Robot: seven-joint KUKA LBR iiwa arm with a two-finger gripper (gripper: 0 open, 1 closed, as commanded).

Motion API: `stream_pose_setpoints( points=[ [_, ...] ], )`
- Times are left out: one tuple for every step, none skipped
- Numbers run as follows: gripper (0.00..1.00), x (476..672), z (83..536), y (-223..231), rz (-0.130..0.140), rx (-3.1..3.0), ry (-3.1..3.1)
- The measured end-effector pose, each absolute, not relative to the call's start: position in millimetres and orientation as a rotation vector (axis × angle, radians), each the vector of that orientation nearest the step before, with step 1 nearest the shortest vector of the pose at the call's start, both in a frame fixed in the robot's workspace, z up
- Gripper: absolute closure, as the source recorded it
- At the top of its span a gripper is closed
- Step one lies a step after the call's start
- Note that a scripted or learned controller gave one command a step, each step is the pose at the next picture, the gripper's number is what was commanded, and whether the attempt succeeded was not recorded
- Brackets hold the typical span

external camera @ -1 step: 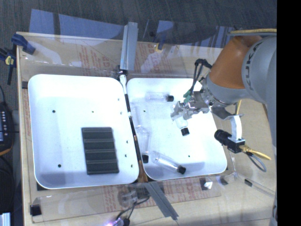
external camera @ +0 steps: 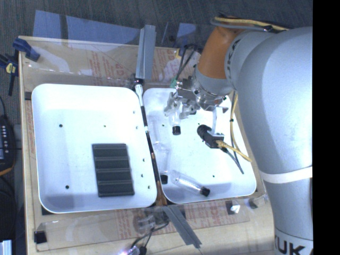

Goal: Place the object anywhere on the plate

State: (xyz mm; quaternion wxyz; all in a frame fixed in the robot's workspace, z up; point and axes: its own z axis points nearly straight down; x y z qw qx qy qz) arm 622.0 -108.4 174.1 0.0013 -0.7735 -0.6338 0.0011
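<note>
A dark ribbed rectangular plate (external camera: pixel 112 169) lies flat in the left bin (external camera: pixel 48 100), toward its front. A clear tube with a black cap (external camera: pixel 191 185) lies on its side near the front wall of the right bin (external camera: pixel 244 179). My gripper (external camera: pixel 176 117) hangs over the rear left part of the right bin, close to the divider between the bins. It is well behind the tube and to the right of the plate. I see nothing held in it.
A small dark piece (external camera: pixel 163 178) sits by the right bin's left wall, just left of the tube. A black fitting with a yellow cable (external camera: pixel 212 137) hangs from the wrist over the right bin. A metal bar (external camera: pixel 144 52) stands behind the bins.
</note>
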Motion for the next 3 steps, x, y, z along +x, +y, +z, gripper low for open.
stream_pose_setpoints(
  points=[
    [1.00, 640.9, 202.5, -30.8, 0.003, -2.458, -1.950],
    [1.00, 648.0, 190.9, 37.4, 0.004, -2.639, -1.700],
    [1.00, 583.2, 233.2, 121.7, 0.007, -2.398, -2.022]
  ],
)
